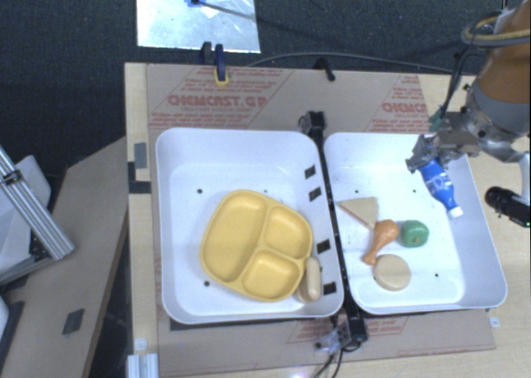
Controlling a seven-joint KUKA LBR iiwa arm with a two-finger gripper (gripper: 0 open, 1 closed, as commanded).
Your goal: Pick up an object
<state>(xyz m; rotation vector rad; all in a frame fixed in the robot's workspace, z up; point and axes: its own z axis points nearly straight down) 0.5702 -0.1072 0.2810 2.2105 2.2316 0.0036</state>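
Blue bottle (439, 184) hangs tilted right under gripper (428, 160), neck apparently pinched between fingers, over right bin (477, 227). Shallow, off-centre hold: bottle may swing, slip, drop toward green ball (414, 233) below-left.

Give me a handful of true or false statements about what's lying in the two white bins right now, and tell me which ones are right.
1. The yellow divided tray lies in the left bin. True.
2. The green ball lies in the left bin. False: it is in the right bin, beside the orange drumstick.
3. A blue bottle hangs below the gripper over the right bin. True.
4. The tan wedge lies inside the yellow tray. False: it lies on the right bin's floor, near the divider.
5. A small beige piece sits against the tray's lower right edge. True.
6. The round tan disc lies above the wedge. False: it lies below the drumstick.
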